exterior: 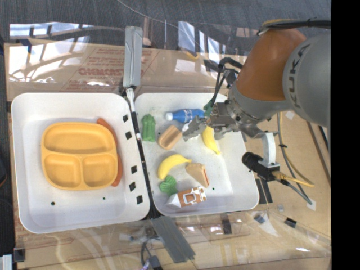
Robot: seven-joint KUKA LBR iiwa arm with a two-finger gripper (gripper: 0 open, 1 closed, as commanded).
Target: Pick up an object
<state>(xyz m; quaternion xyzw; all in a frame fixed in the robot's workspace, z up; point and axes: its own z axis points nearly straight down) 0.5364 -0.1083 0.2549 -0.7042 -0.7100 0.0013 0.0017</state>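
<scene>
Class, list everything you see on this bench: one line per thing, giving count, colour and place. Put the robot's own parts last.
Bins: 2, white, side by side on the bench.
Tray: 1, yellow with three compartments, in the left bin.
Bottle: 1, blue with a white cap, top of the right bin.
Green toy: 1, green, upper left of the right bin.
Bread: 1, tan, right of the green toy.
Bananas: 2, yellow, one mid-bin, one under the tool.
Sandwich wedge: 1, tan, right of the mid-bin banana.
Broccoli: 1, green, lower part of the right bin.
Carton: 1, orange and white, beside the broccoli.
Arm: 1, grey with an orange band, from the right.
Tool: 1, dark, low over the right bin.
</scene>
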